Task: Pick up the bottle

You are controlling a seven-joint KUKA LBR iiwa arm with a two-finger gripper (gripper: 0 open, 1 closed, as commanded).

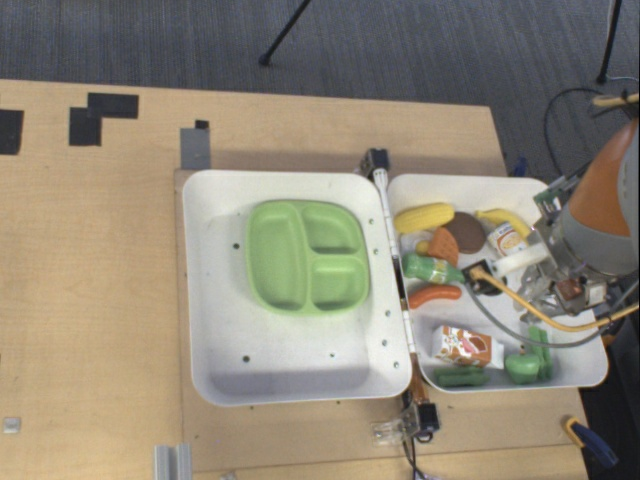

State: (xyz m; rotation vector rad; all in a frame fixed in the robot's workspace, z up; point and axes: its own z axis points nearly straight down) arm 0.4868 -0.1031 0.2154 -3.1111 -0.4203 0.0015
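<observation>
Approach step: tool (560,293) hovered at frame right over the cluttered white bin (590,368); finger state indeterminable. Next: descend onto the small white plastic bottle (508,240).

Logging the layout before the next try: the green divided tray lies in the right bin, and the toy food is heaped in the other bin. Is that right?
Not quite. The camera view shows the green divided tray lying in the left bin. The toy food, among it a yellow banana, is heaped in the other bin, the right bin, where the arm reaches in.
</observation>
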